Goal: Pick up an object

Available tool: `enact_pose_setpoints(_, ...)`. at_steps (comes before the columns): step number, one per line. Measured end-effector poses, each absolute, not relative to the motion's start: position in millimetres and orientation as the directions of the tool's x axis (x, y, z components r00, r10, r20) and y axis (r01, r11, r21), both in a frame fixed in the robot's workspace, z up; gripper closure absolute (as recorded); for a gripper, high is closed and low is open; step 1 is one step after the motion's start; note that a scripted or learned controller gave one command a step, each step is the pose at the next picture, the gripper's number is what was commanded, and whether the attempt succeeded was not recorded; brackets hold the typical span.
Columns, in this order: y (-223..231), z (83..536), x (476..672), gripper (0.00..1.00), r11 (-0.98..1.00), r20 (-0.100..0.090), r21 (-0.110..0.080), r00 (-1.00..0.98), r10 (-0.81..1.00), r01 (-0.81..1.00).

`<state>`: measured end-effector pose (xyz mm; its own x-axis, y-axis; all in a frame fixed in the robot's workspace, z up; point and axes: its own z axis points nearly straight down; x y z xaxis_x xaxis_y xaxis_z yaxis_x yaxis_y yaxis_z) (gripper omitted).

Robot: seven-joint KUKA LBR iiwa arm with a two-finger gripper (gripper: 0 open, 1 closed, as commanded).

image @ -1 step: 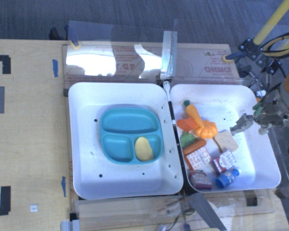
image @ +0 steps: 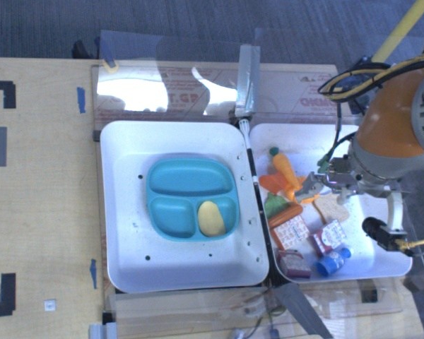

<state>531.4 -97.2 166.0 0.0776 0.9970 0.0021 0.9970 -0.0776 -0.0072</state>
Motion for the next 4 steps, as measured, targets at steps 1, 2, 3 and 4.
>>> enact_pose_setpoints(1, -110, 92, 571.3, 0.0, -0.1, 0.0, 0.012, 0.1, 0.995, 0.995)
enact_pose_setpoints(2, -111, 104, 573.1, 1.0, -0.103, -0.002, 0.018, 0.103, 0.995, 0.994)
enact_pose_setpoints(3, -103, 154, 562.0, 1.0, 0.013, 0.0, 0.006, -0.013, 1.0, 1.0)
enact_pose_setpoints(4, -25, 186, 581.2, 1.0, -0.121, 0.002, 0.002, 0.121, 0.993, 0.993)
